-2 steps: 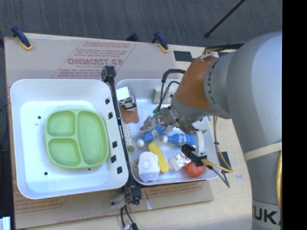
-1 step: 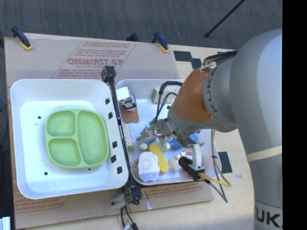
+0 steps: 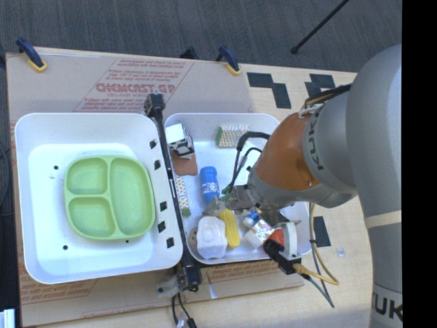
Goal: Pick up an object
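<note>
The arm is covering much of the right bin, so its far half is going unseen, and the gripper is sitting so deep under the orange wrist that how far it is open cannot be told; nothing is showing between its fingers. Both bins are resting on a brown cardboard sheet clamped to the bench, with dark carpet lying beyond. Taking the blue bottle in the right bin as the mark: the gripper is hovering just beside it, toward the arm. A yellow corn cob and a white jug are lying just below the bottle. A small white carton is standing above it. The left bin is holding a green divided plate, well apart from the bottle.
</note>
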You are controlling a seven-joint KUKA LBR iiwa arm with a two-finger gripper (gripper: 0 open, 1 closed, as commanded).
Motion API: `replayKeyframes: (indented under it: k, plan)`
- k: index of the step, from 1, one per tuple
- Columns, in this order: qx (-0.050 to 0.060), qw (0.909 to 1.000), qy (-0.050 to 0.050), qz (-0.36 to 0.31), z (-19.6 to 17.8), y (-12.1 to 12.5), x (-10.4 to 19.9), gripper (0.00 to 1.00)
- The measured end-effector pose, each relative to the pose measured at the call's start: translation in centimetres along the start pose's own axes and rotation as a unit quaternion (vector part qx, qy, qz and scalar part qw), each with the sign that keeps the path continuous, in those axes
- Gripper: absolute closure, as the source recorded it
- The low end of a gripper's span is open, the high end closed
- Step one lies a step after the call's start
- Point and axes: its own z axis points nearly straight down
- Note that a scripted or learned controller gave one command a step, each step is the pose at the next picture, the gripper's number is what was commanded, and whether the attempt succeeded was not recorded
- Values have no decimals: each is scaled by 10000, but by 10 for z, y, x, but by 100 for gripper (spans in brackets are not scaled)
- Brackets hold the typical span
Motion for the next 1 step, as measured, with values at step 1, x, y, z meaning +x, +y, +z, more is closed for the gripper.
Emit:
replayKeyframes:
  k: [1]
  plan:
    - [-4,10000,-4,-26,-10,1,0,100]
